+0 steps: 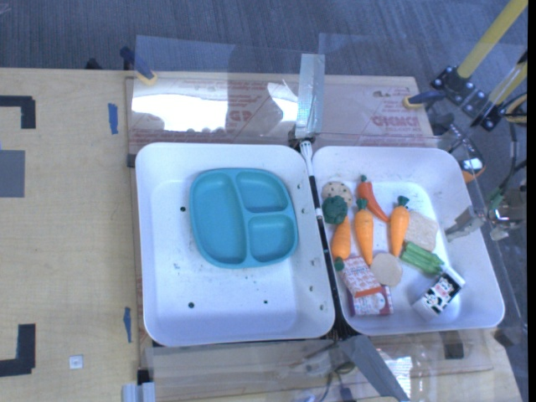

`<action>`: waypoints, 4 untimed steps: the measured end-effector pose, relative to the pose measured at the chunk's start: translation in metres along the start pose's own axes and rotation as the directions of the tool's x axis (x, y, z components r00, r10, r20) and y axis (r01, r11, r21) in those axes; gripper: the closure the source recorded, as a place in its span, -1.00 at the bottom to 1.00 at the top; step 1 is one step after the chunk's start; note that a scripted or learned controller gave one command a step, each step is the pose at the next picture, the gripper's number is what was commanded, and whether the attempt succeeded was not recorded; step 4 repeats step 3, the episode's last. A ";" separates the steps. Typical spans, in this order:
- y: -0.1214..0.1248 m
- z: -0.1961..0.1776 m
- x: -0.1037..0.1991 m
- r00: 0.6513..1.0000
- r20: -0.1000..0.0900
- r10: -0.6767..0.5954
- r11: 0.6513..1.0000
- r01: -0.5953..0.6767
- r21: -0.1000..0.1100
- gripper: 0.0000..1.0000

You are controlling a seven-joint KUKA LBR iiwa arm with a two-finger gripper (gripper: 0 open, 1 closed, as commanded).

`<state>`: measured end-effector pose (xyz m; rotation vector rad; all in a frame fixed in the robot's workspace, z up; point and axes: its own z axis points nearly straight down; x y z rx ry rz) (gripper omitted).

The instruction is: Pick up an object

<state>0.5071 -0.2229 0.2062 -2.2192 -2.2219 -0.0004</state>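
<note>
Across the right bin (481, 249) lie toy carrots (363, 233), a green vegetable (421, 258), and a milk carton (439, 292), all probably light, rigid and slick. The carton, set apart from the pile, looks best taken across its flat sides.

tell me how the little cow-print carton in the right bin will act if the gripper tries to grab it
The carton lies tilted on its side near the right bin's front corner, so a nudge would probably slide or tip it. Its boxy flat faces should suit two fingers and keep it from rolling. It looks small and toy-like, so likely light.
</note>
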 end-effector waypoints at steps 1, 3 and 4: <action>-0.005 0.109 0.055 0.992 0.006 -0.127 0.992 0.127 -0.012 -1.00; 0.024 0.001 0.114 0.994 0.002 -0.111 0.994 0.111 -0.011 1.00; 0.024 0.001 0.114 0.994 0.002 -0.111 0.994 0.111 -0.011 1.00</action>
